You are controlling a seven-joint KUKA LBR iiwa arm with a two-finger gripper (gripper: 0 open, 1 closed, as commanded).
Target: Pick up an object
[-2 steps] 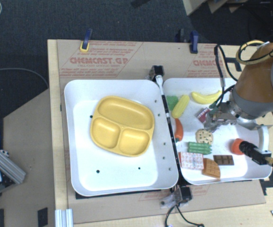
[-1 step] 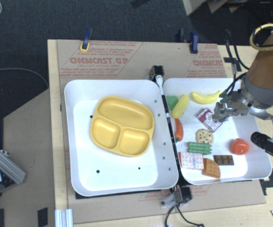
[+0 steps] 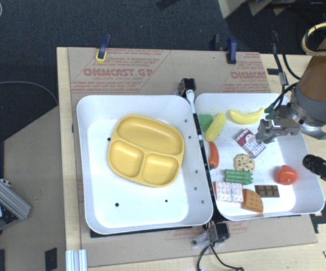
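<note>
The right bin (image 3: 309, 199) holds several toy foods: a banana (image 3: 246, 116), a corn cob (image 3: 215, 126), a green piece (image 3: 206, 121), a carrot (image 3: 213, 154), a red-and-white packet (image 3: 249, 141), a cookie (image 3: 243, 162), green beans (image 3: 238, 176), a tomato (image 3: 286, 175), a chocolate bar (image 3: 266, 191), a waffle (image 3: 252, 201) and a patterned card (image 3: 228, 192). My gripper (image 3: 266, 133) hangs low over the bin's upper right part, just right of the packet and below the banana's tip. Nothing shows between its fingers.
The left bin (image 3: 95, 196) carries a yellow divided plate (image 3: 146, 150). A black divider runs between the bins. Clamps (image 3: 101, 54) grip the brown board's far edge. The orange-banded arm (image 3: 321, 83) overhangs the right bin's far right corner.
</note>
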